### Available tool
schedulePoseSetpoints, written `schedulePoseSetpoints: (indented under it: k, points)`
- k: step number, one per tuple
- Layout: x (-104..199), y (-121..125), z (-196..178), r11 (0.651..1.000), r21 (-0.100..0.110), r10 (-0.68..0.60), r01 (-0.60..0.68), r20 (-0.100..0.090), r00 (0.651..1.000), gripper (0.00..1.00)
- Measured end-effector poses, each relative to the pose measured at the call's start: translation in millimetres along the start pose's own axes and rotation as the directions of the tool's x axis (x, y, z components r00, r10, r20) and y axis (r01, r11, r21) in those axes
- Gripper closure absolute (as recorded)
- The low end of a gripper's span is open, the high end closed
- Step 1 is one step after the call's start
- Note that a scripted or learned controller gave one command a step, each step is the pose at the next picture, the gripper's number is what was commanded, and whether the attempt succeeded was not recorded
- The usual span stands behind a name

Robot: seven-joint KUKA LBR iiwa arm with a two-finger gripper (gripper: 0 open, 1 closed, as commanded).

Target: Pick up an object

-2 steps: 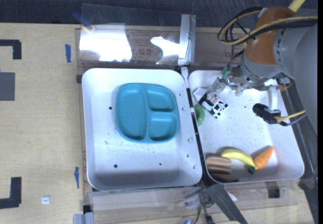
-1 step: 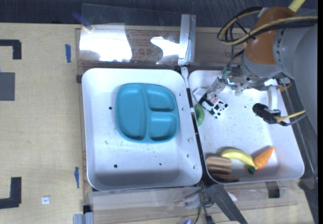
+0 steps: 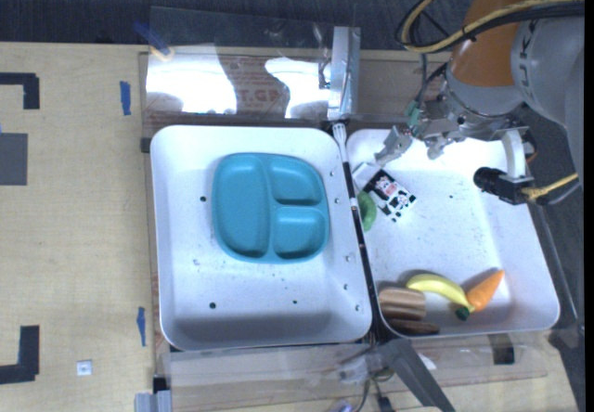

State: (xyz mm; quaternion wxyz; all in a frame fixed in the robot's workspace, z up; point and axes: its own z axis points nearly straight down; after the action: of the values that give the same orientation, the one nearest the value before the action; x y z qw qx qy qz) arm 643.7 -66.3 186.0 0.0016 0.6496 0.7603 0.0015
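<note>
Banana (image 3: 440, 289) lies untouched at five o'clock; gripper (image 3: 408, 136) hovers at one o'clock, grip state unclear; nothing visibly picked yet.

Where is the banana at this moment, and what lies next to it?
The banana lies in the right bin, near its front edge. A brown wooden block is at its left, and an orange carrot at its right.

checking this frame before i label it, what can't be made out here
- Gripper, camera view: small and blurred against the bin wall, so open or shut is unclear.
- Green object: partly tucked under the black-and-white patterned item; its shape is unreadable.
- Brown wooden block: its lower side merges with the right bin's rim.
- Arm: cut off by the top and right edges.
</note>
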Motion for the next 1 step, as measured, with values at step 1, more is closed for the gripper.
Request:
schedulePoseSetpoints:
  k: [1]
  points:
    - [-4.9,0.7,3.9,0.986,0.007,0.169,-0.169,0.001,0.986,0.00]
